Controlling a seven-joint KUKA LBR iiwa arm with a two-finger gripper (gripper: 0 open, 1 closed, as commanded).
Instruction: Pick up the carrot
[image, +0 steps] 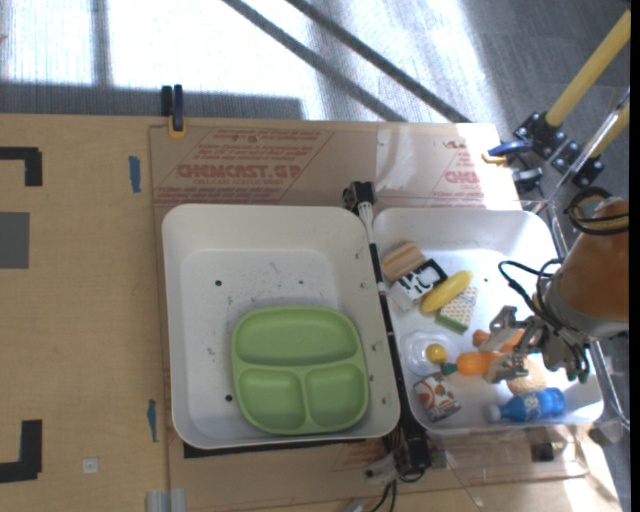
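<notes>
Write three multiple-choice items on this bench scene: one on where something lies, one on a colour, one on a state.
1. Where does the green three-compartment plate lie?
A. in the left white bin
B. in the right white bin
C. on the cardboard outside both bins

2. What colour is the small plastic bottle at the near edge of the right white bin?
A. red
B. blue
C. black

3. How does the orange toy carrot stand with the two-finger gripper?
A. lifted high above the bins
B. resting on the green plate
C. low in the right bin, right by the gripper

Key: 1 A, the plate sits on the floor of the left white bin; 2 B, its body is bright blue; 3 C, the carrot lies among the clutter beside the gripper.
</notes>
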